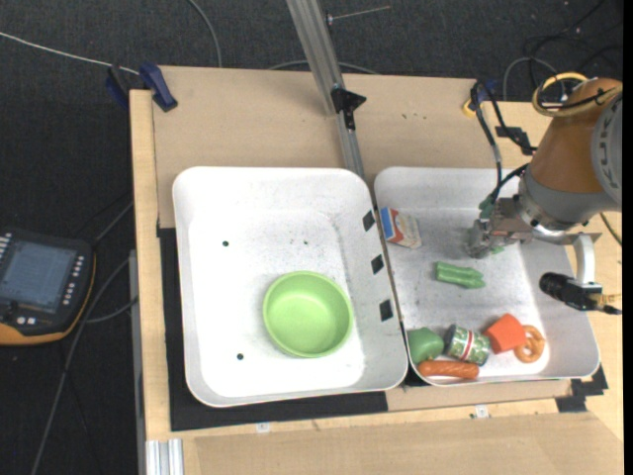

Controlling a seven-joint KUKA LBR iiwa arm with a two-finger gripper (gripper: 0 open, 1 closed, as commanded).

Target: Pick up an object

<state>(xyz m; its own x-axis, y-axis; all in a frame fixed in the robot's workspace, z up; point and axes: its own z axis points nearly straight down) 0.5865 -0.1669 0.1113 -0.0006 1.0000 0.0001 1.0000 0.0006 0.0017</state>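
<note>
My gripper (482, 244) hangs low over the right bin (425, 188), near its upper right part. A green oblong object (459, 275) lies on the bin floor just below and left of the gripper, apart from it. A small red and white carton (401, 228) lies at the bin's left side. Along the bin's front edge sit a green piece (425, 344), a small can (465, 344), a red sausage-like piece (450, 369) and an orange toy (516, 336). I see nothing between the fingers.
The left bin (218, 216) holds a light green bowl (308, 313). A metal pole (315, 38) slants across the back of the bench. Cables run by the arm at the right. A handheld pendant (40, 283) lies off the bench at the left.
</note>
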